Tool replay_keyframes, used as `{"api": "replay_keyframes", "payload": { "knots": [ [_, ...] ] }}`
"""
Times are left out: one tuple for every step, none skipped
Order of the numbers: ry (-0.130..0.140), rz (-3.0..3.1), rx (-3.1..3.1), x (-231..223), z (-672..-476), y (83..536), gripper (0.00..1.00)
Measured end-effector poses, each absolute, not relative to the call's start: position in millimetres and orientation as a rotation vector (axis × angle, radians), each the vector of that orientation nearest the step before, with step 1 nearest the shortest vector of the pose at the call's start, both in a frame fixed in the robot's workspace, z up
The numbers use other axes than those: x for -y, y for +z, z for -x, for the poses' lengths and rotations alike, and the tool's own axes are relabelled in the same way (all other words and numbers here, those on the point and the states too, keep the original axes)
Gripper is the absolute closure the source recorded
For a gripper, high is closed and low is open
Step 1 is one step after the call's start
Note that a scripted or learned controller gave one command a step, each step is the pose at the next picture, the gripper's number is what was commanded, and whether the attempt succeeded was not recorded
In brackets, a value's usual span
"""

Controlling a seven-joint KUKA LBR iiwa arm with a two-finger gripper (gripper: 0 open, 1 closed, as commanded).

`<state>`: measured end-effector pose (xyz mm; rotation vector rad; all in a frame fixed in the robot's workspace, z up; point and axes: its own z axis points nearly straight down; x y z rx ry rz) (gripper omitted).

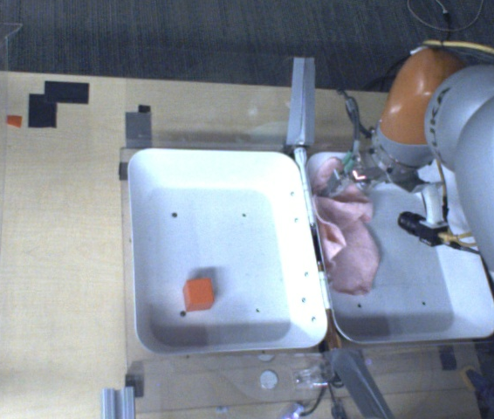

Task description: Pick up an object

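Here, a small orange cube sits low-left in the left shallow white bin. A crumpled pink cloth lies along the left side of the right white bin. The gripper is low over the cloth's top end; grip state unclear.

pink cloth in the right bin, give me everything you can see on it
The pink cloth is soft, crumpled fabric, pale pink with folds and darker creases. It lies bunched along the left wall of the right bin, running from the bin's far corner down toward its middle, widest at the lower end. Its upper end sits right under the gripper; whether the gripper touches it is unclear. Nothing else rests on it.
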<state>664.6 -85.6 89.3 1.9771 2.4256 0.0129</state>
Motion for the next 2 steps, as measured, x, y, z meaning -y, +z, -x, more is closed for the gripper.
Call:
{"api": "replay_keyframes", "payload": {
  "knots": [
    [0.013, -1.842, -2.528, 97, -583.7, 90, 0.0],
    [0.022, -1.836, -2.524, 95, -587.9, 101, 1.0]
  ]
}}
